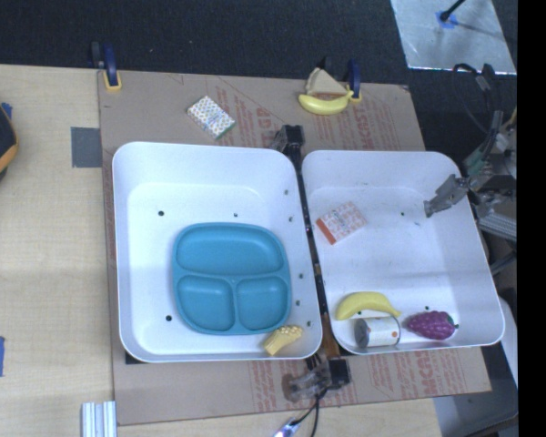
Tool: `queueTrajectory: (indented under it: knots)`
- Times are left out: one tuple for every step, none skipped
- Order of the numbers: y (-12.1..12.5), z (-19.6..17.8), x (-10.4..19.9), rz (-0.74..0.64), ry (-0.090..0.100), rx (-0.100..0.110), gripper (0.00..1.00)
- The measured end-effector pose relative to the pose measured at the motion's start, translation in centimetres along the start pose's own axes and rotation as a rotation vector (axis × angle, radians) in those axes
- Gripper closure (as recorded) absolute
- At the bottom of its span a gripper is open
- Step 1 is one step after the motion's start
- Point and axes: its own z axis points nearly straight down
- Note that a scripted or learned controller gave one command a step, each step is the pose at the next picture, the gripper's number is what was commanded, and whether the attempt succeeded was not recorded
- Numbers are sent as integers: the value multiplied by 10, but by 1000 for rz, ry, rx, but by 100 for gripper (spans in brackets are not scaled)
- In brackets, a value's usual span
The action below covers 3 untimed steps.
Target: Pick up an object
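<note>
Gripper (439,200) position: at the right bin's (464,271) far right corner, just inside the rim, with the arm entering from the right edge of the bench. Whether anything sits in the gripper cannot be made out at this size, and nothing is seen carried. Candidate objects lie along the near edge of the right bin: a banana (366,304) with its long axis running roughly left to right, a small can (376,332) lying on its side just below it and touching or nearly touching it, and a purple grape bunch (431,325) near the near right corner. All three lie toward the near edge from the gripper, well apart from it; the grape bunch is judged the most direct reach, almost straight down the right wall. A red and white packet (339,221) lies flat near the right bin's far left corner, level with the gripper and across the bin floor. Left bin (132,244) contents: a blue divided tray (230,277) at centre and a yellow corn piece (283,339) at the near right corner. No pick is yet accomplished.
</note>
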Motion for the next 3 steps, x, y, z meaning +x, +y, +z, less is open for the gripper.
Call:
queueTrajectory:
  knots:
    - [84, 62, -6, -2, -1, 2, 0]
    - [99, 119, 54, -1, 0, 1, 0]
    - [107, 123, 78, -2, -1, -1, 0]
